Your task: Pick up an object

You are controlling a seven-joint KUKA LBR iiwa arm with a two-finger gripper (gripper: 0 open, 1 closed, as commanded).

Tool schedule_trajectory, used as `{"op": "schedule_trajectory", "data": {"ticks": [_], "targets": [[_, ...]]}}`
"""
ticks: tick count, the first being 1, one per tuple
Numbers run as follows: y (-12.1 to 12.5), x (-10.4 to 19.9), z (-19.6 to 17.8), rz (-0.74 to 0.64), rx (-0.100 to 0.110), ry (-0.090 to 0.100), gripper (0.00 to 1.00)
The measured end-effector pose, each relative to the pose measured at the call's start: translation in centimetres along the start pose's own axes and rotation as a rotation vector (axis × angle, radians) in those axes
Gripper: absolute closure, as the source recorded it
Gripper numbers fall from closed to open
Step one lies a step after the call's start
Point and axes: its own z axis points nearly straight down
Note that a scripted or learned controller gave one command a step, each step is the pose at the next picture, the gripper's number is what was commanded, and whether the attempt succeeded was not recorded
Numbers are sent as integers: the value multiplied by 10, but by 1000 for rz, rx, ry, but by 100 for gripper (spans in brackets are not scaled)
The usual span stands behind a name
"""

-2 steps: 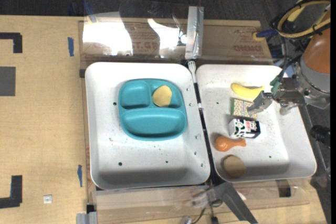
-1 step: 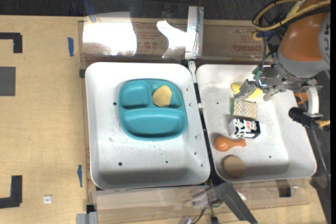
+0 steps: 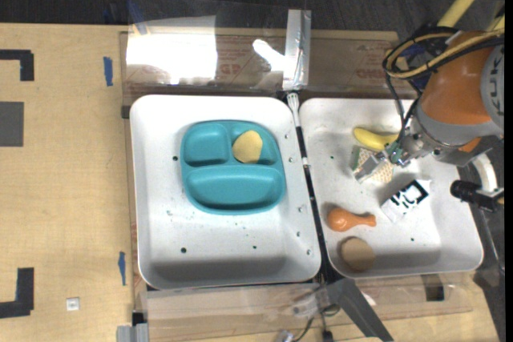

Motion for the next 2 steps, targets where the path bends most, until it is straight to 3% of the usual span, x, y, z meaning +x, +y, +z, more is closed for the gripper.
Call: {"op": "schedule_trajectory", "data": {"ticks": [1, 2], "targets": [[85, -2, -26, 122, 3, 2, 0], [66, -27, 22, 106, 3, 1, 0]]}}
